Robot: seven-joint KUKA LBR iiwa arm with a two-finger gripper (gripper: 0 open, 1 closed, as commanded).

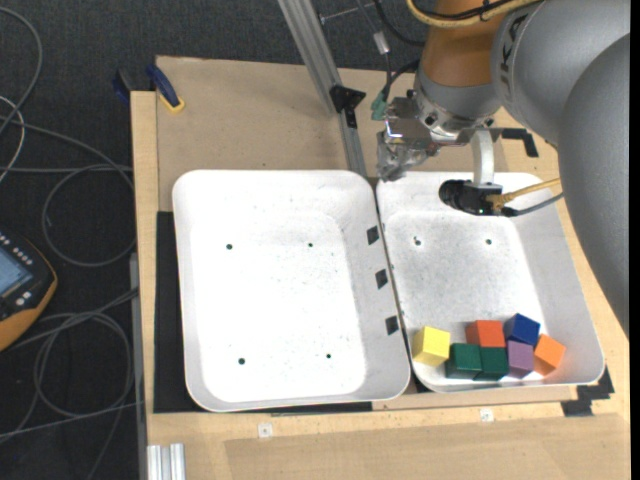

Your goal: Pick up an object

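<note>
Blocks, seven, clustered at the near edge of the right bin (560, 298): yellow block (433, 345), two green blocks (478, 360), red block (489, 333), blue block (522, 327), purple block (520, 355), orange block (549, 351); most touch a neighbour. Gripper (398, 156): poised above the far rim between the two bins, well apart from the cluster; whether its claw is spread or pressed together cannot be told. Step in hand, by judgement: travel to a block. Yellow sits at the cluster's edge and offers the freest sides for the descent. Left bin (200, 268): white, speckled. Bench (250, 108): pale wood. Surroundings: dark floor, loose cables (60, 183), slanted metal post (315, 48).
</note>
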